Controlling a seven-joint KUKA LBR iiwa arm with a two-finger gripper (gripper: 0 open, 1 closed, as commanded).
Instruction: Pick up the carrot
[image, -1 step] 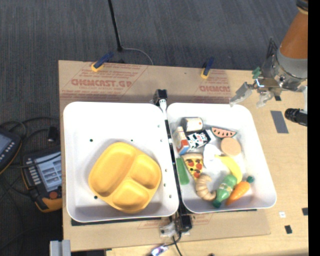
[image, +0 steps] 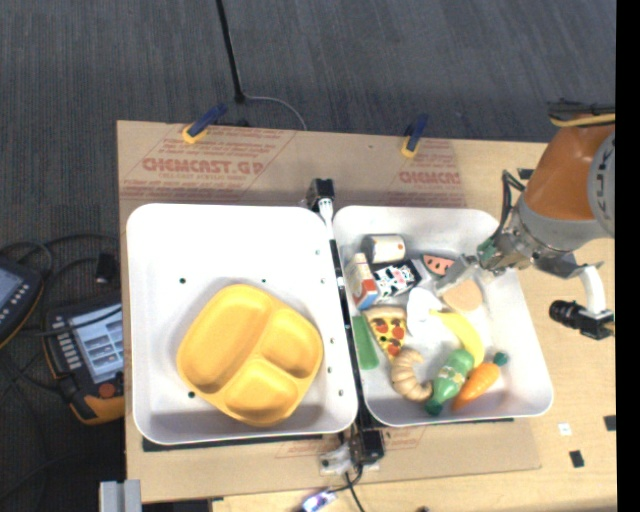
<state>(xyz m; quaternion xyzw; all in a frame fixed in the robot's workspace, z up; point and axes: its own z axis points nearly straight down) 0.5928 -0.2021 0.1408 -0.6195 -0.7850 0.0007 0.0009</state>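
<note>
The carrot (image: 478, 381) lies near the front right corner of the right bin (image: 528, 392), beside a green bottle (image: 449, 377). Farther back, by the bin's right edge, the gripper (image: 478, 258) hovers; whether it is open I cannot tell.

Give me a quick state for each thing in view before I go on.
carrot: lying in the right bin, front corner, ungrasped
hand: over the right bin's far side, away from the carrot
yellow tray: in the left bin
banana: lying mid-bin
</note>
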